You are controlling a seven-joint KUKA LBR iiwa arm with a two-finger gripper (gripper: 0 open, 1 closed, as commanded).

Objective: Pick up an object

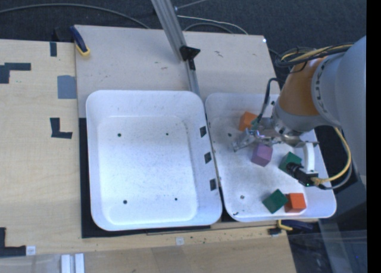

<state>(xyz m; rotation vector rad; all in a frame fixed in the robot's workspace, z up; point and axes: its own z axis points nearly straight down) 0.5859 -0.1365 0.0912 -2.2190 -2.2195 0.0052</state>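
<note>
The gripper [249,141] hangs over the middle of the right bin [233,111]; I cannot tell its state. A purple block [261,155] lies just beside it. The grey arm [333,87] reaches in across the bin's right edge. Two orange blocks [247,120] and two green blocks [274,201] are scattered around.
</note>
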